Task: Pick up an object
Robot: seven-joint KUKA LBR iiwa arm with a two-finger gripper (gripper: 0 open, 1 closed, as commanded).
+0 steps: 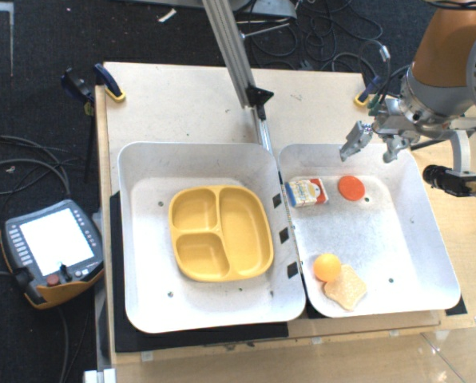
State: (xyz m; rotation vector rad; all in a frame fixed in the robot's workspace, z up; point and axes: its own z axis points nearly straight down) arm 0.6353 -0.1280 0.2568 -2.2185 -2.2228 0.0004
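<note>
Two fingers spread, empty gripper (374, 144) above right bin (430, 238), red disc (351, 187) just below it

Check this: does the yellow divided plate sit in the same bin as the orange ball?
No, the yellow divided plate lies in the left bin; the orange ball is in the right bin.

Glossy yellow plastic tray (220, 232) on seemingly matt, speckled white bin (142, 294).
</note>
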